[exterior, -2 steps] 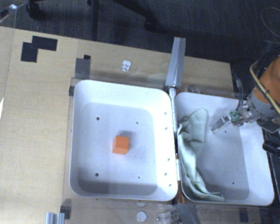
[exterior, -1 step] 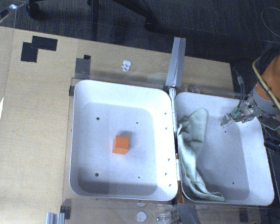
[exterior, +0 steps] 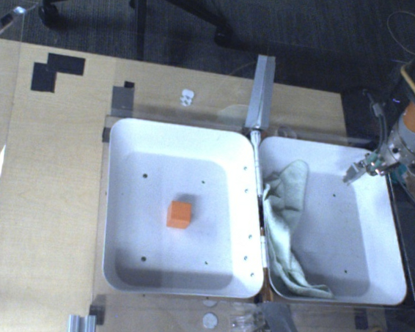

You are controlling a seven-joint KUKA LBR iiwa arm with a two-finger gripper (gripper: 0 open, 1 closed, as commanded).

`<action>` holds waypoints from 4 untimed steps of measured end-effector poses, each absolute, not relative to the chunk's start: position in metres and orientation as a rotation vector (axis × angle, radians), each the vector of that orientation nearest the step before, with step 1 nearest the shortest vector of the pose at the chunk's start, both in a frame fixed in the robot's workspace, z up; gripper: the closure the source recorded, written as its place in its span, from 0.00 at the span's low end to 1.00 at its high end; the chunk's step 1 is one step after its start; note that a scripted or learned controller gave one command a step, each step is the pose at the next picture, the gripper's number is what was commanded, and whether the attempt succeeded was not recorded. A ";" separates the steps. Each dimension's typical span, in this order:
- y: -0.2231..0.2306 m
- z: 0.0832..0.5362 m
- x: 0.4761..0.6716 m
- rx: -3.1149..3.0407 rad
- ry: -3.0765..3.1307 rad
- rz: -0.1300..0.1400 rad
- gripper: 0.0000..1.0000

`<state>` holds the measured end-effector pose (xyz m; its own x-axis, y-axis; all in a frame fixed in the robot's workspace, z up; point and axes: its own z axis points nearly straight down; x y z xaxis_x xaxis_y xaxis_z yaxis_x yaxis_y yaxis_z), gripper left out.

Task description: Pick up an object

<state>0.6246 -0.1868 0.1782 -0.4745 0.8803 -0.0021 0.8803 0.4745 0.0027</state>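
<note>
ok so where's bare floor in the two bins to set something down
Left bin: bare all around the orange cube. Right bin: free between the cloth and its right wall; crowded along its left wall under the cloth, and at the top right near the gripper.

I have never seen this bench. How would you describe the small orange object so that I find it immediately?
Look first at the two white bins side by side and take the left bin. Near the middle of its floor sits the orange cube, alone and touching no wall. It is small, blocky and bright, unlike the pale crumpled cloth lying along the left wall of the right bin.
</note>
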 end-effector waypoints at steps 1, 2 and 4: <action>-0.205 0.216 0.615 1.220 2.891 0.002 1.00; -0.204 0.224 0.618 1.216 2.890 0.004 1.00; -0.204 0.206 0.652 0.938 2.997 0.001 1.00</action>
